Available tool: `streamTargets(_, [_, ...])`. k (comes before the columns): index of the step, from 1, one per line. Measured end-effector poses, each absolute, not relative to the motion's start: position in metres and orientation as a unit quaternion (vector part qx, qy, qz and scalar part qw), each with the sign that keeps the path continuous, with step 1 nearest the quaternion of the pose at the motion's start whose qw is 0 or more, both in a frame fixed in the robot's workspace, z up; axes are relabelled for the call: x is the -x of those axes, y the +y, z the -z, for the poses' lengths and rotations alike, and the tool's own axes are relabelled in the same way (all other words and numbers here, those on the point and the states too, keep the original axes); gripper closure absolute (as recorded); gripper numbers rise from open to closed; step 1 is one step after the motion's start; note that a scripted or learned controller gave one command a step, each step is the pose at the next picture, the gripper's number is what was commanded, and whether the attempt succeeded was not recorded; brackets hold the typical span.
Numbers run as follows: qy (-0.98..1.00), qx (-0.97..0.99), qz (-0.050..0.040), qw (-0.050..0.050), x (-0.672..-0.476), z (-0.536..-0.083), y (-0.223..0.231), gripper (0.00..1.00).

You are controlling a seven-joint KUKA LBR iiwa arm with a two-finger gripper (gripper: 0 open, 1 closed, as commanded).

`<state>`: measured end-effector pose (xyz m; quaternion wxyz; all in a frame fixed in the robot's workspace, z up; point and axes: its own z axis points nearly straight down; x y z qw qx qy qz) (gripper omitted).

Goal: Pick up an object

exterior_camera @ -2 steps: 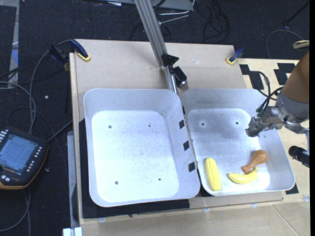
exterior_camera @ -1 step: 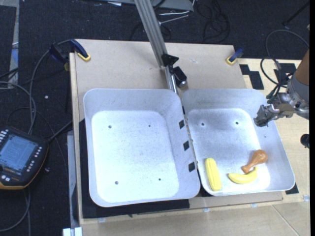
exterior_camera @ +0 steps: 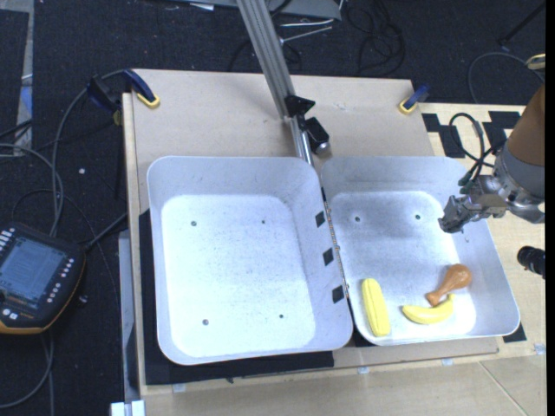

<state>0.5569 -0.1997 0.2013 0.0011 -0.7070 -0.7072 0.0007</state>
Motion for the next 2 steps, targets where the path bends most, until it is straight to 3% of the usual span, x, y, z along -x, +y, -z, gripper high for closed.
streamTargets(2, [-0.709, 0.705, 0.0008, 0.000, -0.593, -0.221, -0.087, 1.00])
